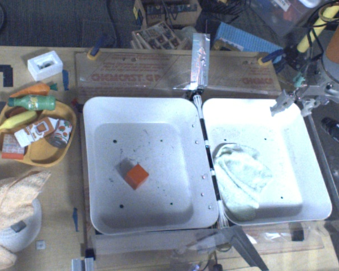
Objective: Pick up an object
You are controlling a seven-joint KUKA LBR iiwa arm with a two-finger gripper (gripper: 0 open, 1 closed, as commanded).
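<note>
One orange block point(138, 176), seemingly cube-shaped, lies tilted.

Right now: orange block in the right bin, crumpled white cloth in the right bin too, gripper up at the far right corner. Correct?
Not quite. The camera view shows the orange block in the left bin, not the right. The crumpled white cloth does lie in the right bin, and the gripper is at its far right corner.

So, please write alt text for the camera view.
A small orange block lies in the left shallow white bin, and a crumpled pale cloth lies in the right white bin. The gripper hangs above that bin's far right corner.
</note>
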